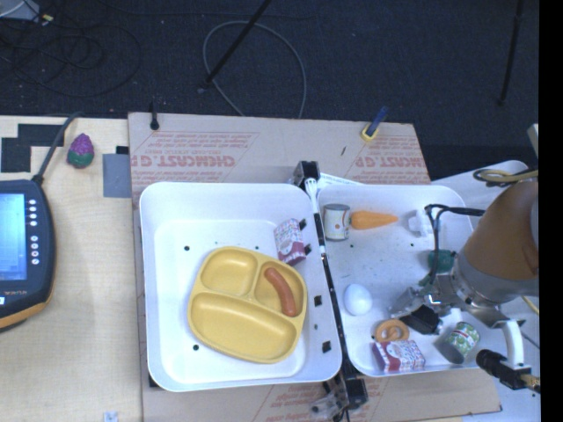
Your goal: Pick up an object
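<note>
A robot arm [501,236] lowers its claw [424,304] into the right bin [387,236] beside a pretzel [391,331], while a sausage [281,290] lies in the yellow tray [242,323] at left.

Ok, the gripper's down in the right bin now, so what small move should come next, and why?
Probably a short shift toward the donut, then a descent onto it. The gripper sits low in the right bin, just up and right of the donut, with nothing visible between its fingers. The white ball lies farther off to its left.

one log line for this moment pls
arm: over right white bin | tool: low beside brown ring-shaped pretzel | held: nothing seen | yellow divided plate: left bin, sausage on it
</note>
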`<state>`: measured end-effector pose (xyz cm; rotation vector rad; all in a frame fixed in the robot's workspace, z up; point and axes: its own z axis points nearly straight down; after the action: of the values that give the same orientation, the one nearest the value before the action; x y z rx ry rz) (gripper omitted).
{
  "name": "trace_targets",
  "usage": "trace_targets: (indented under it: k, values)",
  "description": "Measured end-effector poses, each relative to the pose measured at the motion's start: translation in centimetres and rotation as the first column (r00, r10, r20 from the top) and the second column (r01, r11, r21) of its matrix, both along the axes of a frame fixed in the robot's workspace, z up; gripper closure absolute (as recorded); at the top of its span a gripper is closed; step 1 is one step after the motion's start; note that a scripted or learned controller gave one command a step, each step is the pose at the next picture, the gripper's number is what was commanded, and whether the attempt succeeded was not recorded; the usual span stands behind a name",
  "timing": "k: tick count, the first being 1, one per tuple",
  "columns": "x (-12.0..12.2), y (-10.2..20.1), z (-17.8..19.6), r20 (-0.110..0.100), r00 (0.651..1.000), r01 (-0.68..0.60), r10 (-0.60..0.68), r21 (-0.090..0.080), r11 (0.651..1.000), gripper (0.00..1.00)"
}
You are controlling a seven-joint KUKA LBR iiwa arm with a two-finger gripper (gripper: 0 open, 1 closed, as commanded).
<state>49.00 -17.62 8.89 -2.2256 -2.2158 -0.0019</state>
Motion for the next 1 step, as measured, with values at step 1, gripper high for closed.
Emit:
trace_targets:
  k: [1]
  values:
    - [0.24, -0.08, 1.07, -0.001, 1.000, 0.003, -0.003, 0.004, 1.000, 1.00]
